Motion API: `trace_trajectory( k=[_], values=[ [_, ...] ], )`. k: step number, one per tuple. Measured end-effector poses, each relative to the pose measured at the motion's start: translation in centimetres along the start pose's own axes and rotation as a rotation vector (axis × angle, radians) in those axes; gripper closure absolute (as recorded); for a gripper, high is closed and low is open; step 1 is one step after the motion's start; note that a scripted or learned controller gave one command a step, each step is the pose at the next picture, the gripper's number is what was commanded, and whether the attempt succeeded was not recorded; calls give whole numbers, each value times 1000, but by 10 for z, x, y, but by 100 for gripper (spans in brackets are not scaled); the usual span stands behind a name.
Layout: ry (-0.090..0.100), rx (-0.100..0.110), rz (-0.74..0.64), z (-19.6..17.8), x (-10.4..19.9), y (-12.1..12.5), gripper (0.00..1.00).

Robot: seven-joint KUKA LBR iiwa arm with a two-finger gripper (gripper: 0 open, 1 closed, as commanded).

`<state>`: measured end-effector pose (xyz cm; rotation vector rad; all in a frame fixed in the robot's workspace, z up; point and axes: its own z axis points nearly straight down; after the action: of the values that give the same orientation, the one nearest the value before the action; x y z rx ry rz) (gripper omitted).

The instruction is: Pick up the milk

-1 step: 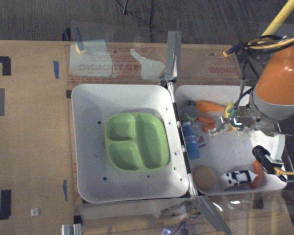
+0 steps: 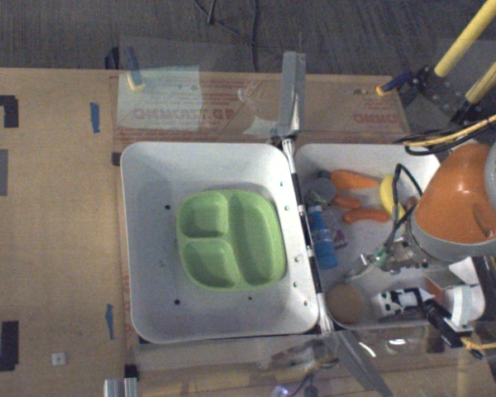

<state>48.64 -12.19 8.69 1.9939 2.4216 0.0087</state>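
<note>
The milk, a small carton with a black-and-white pattern, lies near the front of the right bin. My gripper hangs low over that bin, just behind and slightly left of the milk. The grey arm with its orange band rises above it to the right and hides part of the bin. I see nothing held in the gripper.
The right bin also holds two orange carrots, a yellow item, a blue bottle along the left wall and a brown round piece left of the milk. A green divided plate sits in the left bin.
</note>
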Motion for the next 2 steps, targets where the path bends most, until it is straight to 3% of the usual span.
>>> trace_trajectory(
  k=[1,2],
  values=[
    [0,6,140,-101,25,32,0],
    [0,5,-82,-97,83,65,0]
  ],
)
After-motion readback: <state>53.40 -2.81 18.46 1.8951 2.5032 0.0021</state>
